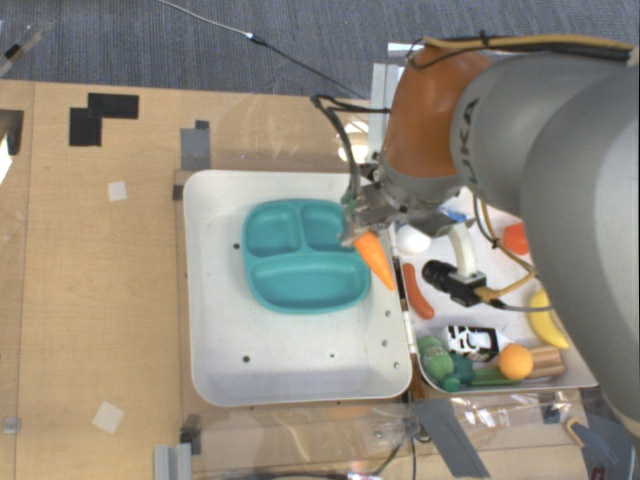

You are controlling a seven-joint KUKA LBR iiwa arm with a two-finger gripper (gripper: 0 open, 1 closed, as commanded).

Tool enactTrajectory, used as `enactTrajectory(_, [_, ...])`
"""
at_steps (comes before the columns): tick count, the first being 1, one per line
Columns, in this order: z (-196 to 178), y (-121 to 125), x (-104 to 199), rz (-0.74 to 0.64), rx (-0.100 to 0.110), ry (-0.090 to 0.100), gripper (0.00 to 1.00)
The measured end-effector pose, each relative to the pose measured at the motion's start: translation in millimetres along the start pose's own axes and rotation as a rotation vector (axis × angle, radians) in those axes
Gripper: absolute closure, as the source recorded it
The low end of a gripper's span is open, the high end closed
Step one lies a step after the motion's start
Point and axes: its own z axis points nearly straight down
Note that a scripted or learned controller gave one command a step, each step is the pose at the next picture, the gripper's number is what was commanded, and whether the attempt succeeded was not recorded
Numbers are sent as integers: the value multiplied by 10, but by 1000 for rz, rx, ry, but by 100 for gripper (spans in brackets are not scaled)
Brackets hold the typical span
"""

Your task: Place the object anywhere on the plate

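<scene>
Nearest the camera, at the front of the right bin [590, 376], toys are seen packed close: a green toy [440, 360], an orange ball [516, 362], a black and white thing [470, 340] and a yellow banana [547, 318]. A little farther back a red sausage-shaped toy [419, 293] is seen lying near the wall between the bins.

In the left bin [215, 298] a teal plate [300, 255] with three sections is set, well apart from the bin's front wall. A toy carrot [373, 256] is seen at the plate's right edge, its thick end up under the gripper [362, 216] and its point aimed toward the bin wall. It looks as if the carrot is gripped by the fingers at its top end, but the fingers are hidden by the wrist, so it cannot be told if they are clenched on it or let go.

The carrot seems to hang over the rim, not over the middle. For a good drop, the carrot should be carried a bit more to the left, over a flat section. It should be lowered until it is close to the plate. Only then should it be let go, so it is not rolled off onto the bin floor or over the wall
</scene>
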Motion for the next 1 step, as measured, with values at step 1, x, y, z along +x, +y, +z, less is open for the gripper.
enactTrajectory(1, [-2, -5, -29, 4, 0, -2, 0])
